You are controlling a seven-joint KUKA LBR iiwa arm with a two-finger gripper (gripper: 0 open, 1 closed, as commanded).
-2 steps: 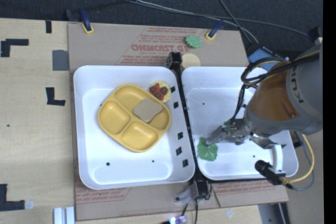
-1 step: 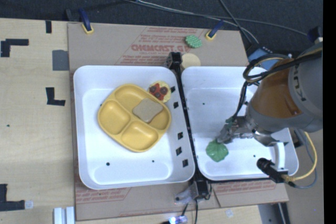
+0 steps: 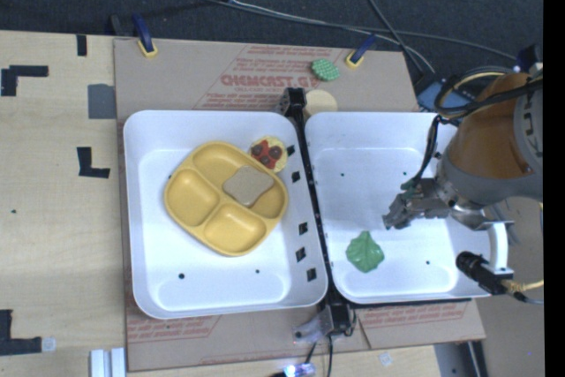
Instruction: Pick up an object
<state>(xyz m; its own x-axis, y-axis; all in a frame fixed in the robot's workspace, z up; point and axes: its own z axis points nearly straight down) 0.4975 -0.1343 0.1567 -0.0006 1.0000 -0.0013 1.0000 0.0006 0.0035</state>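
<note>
- Camera view, bins: two shallow white bins are seen side by side on the bench, the left bin (image 3: pixel 150 278) and the right bin (image 3: pixel 353 132).
- Camera view, left bin: a yellow divided plate (image 3: pixel 199 190) is laid in it, with a tan slice of bread (image 3: pixel 248 185) resting in one compartment. A small red-and-yellow item (image 3: pixel 268 152) is found touching the plate's upper right edge; its kind cannot be made out.
- Camera view, right bin: a green leafy piece (image 3: pixel 365 252) is lying flat on the floor near the front wall.
- Camera view, arm: the claw (image 3: pixel 402 214) is located low in the right bin, just beside the green piece and up-right of it, apart from it. Whether the claw is open or closed cannot be told.
- Outside the bins: a green lump (image 3: pixel 325 69) is noted on the cardboard (image 3: pixel 194 75) behind.
- Progress: nothing is seen held. The pickup is judged not yet done; approach, closing and lift remain.
</note>
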